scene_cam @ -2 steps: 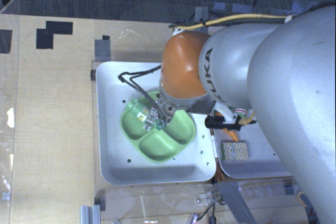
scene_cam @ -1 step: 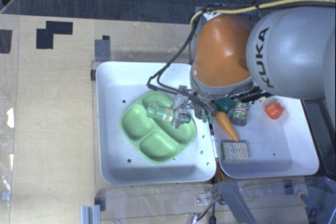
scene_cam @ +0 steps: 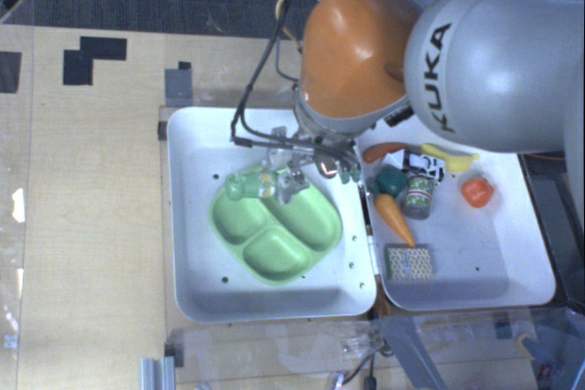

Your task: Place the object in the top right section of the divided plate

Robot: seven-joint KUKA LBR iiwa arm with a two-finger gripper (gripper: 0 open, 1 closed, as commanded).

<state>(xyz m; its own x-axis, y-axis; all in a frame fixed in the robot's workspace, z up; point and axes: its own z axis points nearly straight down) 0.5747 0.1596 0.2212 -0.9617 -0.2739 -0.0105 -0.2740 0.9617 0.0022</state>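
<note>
From the camera view, the gripper [scene_cam: 285, 178] is seen lowered over the green divided plate [scene_cam: 274, 228] in the left bin [scene_cam: 196, 288], at the plate's twelve o'clock. A clear, pale-green object [scene_cam: 245, 187] lies at the plate's ten o'clock edge, just beside the gripper. Whether it is gripped cannot be told. Probably this hover is meant for release.

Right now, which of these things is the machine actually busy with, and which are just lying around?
In the job:
plate, green and divided, in the left bin
clear object at the plate's top edge
claw over it

Lying about, right bin:
carrot
can
banana
orange piece
sponge
</note>
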